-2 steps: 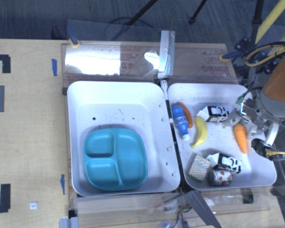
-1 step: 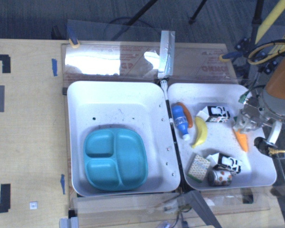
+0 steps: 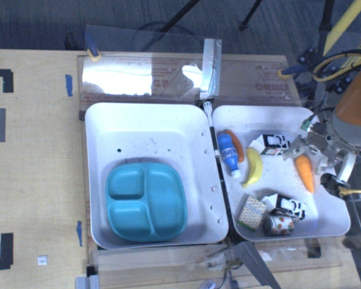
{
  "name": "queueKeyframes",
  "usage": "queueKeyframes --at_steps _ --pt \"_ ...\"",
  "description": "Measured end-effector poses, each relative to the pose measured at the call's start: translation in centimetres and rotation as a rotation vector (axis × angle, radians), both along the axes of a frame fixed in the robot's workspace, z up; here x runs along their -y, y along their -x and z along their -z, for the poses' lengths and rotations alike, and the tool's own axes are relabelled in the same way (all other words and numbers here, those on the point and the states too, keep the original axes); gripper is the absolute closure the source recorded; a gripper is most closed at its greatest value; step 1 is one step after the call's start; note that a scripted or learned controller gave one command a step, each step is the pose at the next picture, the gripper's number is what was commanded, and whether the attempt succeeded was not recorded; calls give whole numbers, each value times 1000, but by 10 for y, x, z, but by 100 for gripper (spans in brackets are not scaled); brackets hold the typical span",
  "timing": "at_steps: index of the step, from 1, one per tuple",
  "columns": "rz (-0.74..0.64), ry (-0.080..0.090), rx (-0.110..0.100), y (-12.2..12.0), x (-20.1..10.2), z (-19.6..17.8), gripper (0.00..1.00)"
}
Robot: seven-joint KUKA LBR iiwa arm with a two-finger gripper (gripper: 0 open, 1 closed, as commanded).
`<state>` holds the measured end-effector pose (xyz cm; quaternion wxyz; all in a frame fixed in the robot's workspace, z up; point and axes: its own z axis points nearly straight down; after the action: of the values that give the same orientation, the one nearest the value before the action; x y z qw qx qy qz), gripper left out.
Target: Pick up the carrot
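The carrot (image 3: 305, 172) is orange and tapered. It lies at the right side of the right bin (image 3: 334, 224) with its thick end up and its tip pointing toward the near edge. My gripper (image 3: 314, 148) reaches in from the right and sits directly over the carrot's thick end, touching or nearly touching it. The metal wrist parts hide where the two meet, so whether the carrot is gripped is unclear.
The right bin also holds a blue bottle (image 3: 228, 153), a banana (image 3: 253, 167), two black-and-white items (image 3: 275, 142) (image 3: 290, 206), a speckled block (image 3: 251, 212) and a small can (image 3: 278, 223). A teal divided plate (image 3: 147, 200) lies in the left bin (image 3: 102, 137).
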<state>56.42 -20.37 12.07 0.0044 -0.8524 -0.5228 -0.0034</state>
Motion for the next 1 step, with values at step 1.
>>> queueKeyframes --at_steps 1 --pt "-148 -7 -4 79 -4 30 0"
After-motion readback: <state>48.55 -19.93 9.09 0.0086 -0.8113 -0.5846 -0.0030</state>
